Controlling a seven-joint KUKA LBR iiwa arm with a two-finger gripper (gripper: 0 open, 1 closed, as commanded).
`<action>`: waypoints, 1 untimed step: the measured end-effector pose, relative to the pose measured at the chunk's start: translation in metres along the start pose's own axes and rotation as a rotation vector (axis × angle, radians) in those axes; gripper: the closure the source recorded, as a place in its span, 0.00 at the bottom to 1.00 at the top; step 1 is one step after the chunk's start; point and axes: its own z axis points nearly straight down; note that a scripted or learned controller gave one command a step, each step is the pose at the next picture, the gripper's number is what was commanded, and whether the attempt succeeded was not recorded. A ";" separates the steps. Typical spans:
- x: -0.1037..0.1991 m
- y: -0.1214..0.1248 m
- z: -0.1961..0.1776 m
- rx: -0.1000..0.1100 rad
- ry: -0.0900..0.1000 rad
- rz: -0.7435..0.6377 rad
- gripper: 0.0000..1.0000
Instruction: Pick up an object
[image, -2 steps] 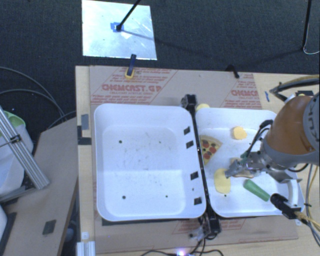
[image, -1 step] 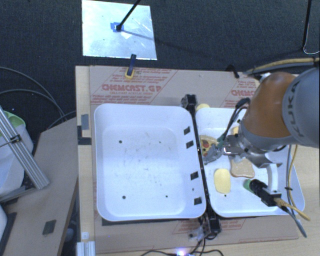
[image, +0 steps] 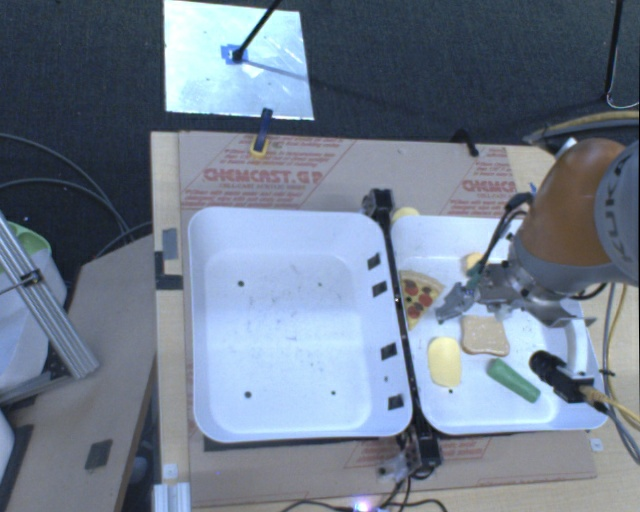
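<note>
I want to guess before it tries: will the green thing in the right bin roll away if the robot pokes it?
Probably. The green piece looks round and sausage-shaped, lying flat on the smooth bin floor, so a sideways nudge could roll it. It looks like stiff plastic, likely light.

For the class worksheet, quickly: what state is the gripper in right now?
Gripper: over the right bin, between the pizza slice and the toast; open or shut cannot be told.

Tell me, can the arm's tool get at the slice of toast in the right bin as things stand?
Probably yes. The toast lies flat on the right bin, uncovered, just below the tool; the yellow piece and green piece sit apart from it.
</note>
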 end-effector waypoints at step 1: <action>-0.013 0.050 0.102 -0.002 0.003 -0.004 0.00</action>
